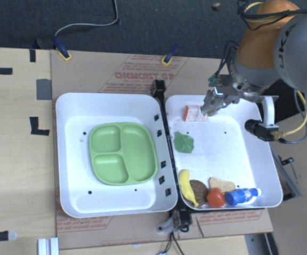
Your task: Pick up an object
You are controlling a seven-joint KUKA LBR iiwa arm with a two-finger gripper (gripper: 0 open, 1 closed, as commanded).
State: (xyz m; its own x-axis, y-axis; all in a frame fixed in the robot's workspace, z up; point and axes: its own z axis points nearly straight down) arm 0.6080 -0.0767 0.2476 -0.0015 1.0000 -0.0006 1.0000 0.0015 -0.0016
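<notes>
The gripper (213, 106) hangs at the right bin's (259, 147) twelve o'clock edge, just beside a small red-and-white packet (194, 113) — whether it grips anything, I cannot tell. A crumpled green piece (184, 142) lies toward nine o'clock. Along six o'clock: a smooth yellow banana (186, 186), a red tomato (215, 197), a glossy blue bottle (242, 196). The left bin (71, 116) holds a matte green divided plate (123, 153).

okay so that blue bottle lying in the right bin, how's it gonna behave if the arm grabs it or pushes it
The blue bottle lies on its side against the bin's near wall, so a push would probably roll it. It looks like smooth plastic, likely light and somewhat slippery. The red ball beside it may get nudged.
</notes>
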